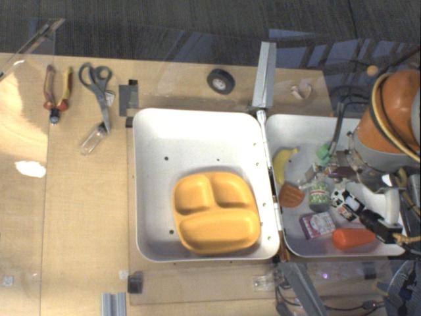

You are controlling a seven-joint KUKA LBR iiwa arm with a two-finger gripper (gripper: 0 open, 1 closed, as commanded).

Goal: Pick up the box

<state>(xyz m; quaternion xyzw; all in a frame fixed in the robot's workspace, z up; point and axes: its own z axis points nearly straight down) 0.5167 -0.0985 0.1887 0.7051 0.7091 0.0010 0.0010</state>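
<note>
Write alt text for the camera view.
A grey and orange robot arm reaches over the right white bin, which holds a banana, a small box and other items. The left bin holds a yellow divided tray.

Arm [388,120] at right edge of frame: rounded orange band up top w/ grey housing below it. Dark cables loop round the orange part, thinner ones trail down-left. Lower right, a white wrist section w/ black fittings, poss. the gripper mount, too cluttered to say. Small black/white blocks at its lower-left end.
</note>
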